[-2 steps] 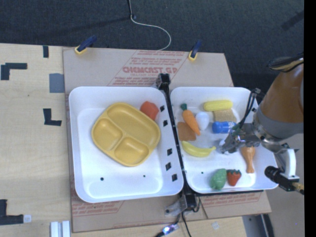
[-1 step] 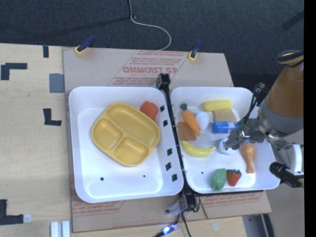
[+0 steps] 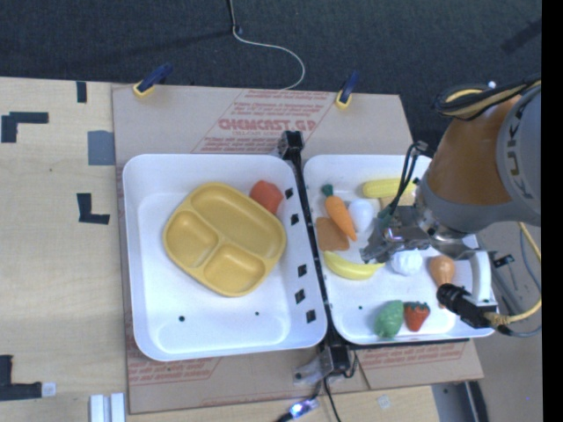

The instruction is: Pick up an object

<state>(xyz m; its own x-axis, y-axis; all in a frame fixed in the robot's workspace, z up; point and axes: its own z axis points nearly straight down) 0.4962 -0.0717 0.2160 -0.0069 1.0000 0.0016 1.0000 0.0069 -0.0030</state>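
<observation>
The banana [image 3: 350, 266] lies just beside the fingers [image 3: 380, 243], on their far side from the arm; whether they are open or closed on anything I cannot tell. The carrot [image 3: 339, 215] and a white piece [image 3: 406, 261] crowd close, so a closing grip could nudge them or slip off the curved banana.

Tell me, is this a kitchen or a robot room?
Probably a robot lab, not a kitchen: a robot arm reaches over two white bins of toy food, like a plastic carrot, on a cardboard-covered bench.
</observation>
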